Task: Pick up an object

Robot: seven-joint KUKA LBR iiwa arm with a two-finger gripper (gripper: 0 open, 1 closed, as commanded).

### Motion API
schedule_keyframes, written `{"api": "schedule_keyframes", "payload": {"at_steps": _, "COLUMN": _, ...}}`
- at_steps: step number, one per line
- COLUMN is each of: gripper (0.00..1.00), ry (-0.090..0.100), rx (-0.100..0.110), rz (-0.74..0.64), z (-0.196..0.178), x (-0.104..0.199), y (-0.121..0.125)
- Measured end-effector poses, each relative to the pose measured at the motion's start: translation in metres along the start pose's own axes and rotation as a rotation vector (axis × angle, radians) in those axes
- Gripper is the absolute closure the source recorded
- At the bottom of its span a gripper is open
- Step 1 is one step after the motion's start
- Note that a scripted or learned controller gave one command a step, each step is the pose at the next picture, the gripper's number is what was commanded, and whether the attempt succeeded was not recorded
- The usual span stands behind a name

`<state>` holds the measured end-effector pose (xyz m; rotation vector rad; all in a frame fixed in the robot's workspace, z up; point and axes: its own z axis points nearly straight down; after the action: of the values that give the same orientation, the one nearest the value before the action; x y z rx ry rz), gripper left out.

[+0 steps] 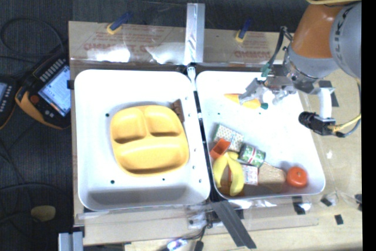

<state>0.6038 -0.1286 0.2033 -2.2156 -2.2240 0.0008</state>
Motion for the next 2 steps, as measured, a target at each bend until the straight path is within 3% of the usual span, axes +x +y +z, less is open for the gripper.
{"api": "schedule_keyframes", "payload": {"at_steps": 1, "gripper": 0.00, "ry": -0.006, "rx": -0.011, "rz": -0.125, "z": 0.114, "x": 0.002, "y": 0.054}}
{"api": "schedule_keyframes", "payload": {"at_steps": 2, "gripper": 1.00, "ry": -0.007, "rx": -0.013, "rz": -0.126, "z": 0.104, "x": 0.003, "y": 0.055}}
